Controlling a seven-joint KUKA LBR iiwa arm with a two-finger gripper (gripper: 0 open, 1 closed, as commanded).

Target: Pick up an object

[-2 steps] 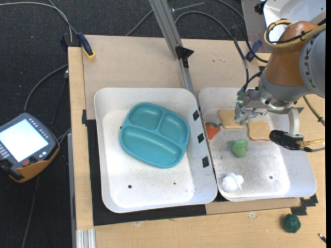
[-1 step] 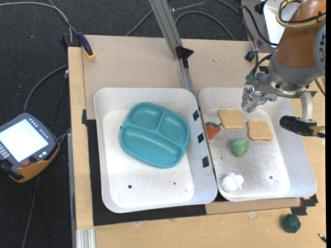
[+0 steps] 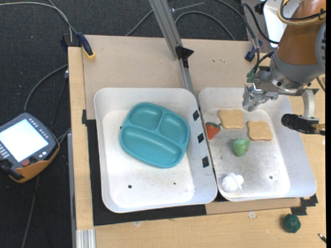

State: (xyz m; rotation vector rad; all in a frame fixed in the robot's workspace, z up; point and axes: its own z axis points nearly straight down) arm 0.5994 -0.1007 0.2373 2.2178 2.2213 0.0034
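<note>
Two toast slices (image 3: 231, 119) lie in the right bin (image 3: 295, 182), with a green ball (image 3: 240, 147) just below them. The gripper (image 3: 252, 100) hangs above the nearer slice, holding nothing. It looks like the reaching step. Next it must go down and close on something.

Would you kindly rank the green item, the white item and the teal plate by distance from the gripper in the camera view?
From the gripper:
1. Green item, right bin's middle, below the gripper.
2. White item, right bin's near edge.
3. Teal plate, in the left bin.
</note>
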